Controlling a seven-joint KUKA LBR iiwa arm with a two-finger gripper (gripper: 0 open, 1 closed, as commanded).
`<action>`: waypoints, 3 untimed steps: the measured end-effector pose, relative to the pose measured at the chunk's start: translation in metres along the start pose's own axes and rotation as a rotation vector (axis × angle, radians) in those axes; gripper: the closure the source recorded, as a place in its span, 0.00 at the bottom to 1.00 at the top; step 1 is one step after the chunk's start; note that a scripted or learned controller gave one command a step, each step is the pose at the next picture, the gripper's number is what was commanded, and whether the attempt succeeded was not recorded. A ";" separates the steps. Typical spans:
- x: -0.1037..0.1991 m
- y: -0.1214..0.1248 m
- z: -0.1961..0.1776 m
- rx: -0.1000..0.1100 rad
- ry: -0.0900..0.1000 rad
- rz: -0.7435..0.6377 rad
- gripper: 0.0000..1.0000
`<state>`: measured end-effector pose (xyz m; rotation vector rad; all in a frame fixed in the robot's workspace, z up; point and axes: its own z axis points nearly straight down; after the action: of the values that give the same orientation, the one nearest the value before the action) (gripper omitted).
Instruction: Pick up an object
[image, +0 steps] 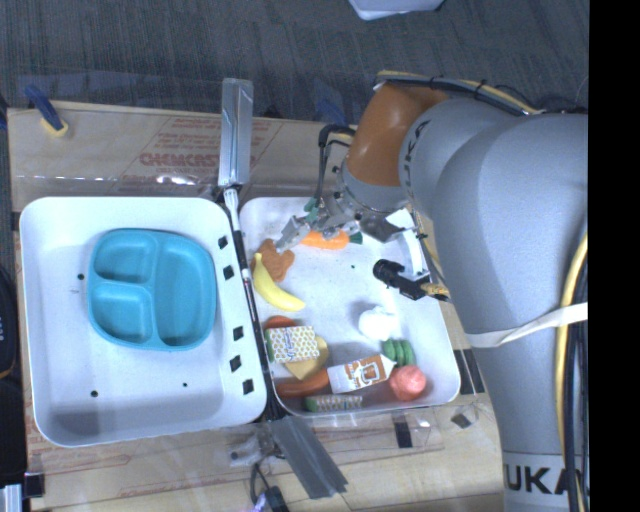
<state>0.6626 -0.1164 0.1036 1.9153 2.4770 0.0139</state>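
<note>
The end effector (318, 222) is hovering low over the orange carrot (326, 239) at the right bin's (440, 340) far edge, approach step judged underway, finger state indeterminable; next move calls for a confirmed closure before lifting.

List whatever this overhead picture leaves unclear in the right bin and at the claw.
- Claw, camera view: small and blurred, and whether it grips the orange piece under it cannot be told.
- Right bin: its far right corner is covered by the arm.
- Carton: the print on it is too small to read.
- Red item at the near wall: mostly covered by the patterned packet.
</note>
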 end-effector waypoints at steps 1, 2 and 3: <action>0.001 0.002 -0.011 -0.003 -0.002 -0.004 1.00; -0.063 -0.019 -0.159 0.011 0.001 -0.254 1.00; -0.026 -0.074 -0.166 0.017 0.003 0.103 1.00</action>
<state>0.5955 -0.1601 0.2682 2.0494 2.3850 -0.0040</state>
